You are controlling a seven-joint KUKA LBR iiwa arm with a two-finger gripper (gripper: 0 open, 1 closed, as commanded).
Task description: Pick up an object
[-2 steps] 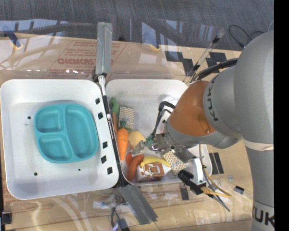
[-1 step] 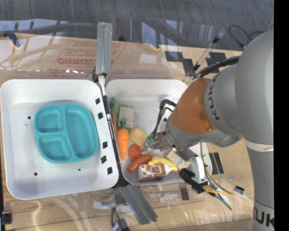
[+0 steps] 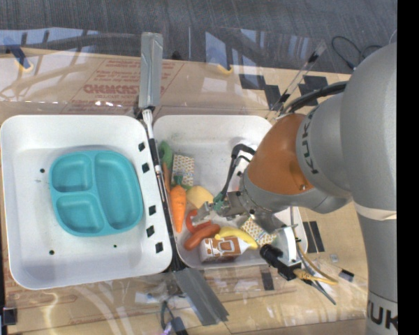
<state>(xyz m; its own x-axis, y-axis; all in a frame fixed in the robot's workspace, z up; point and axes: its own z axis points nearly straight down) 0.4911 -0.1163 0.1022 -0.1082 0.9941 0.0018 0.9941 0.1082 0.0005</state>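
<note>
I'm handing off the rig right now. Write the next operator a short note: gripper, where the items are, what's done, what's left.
Gripper: low in the right bin, over the pile; finger state unreadable.
Items: carrot, lemon, sausage, banana and small carton all lie in the right bin. Left bin holds a teal divided tray.
Done: nothing visibly lifted.
Left: grasp one item and raise it.

Robotics lab bench: KUKA arm (image 3: 349, 152), two white bins (image 3: 21, 187), toy food (image 3: 178, 208), taped cardboard (image 3: 91, 82), loose cables (image 3: 314, 274) were present.
</note>
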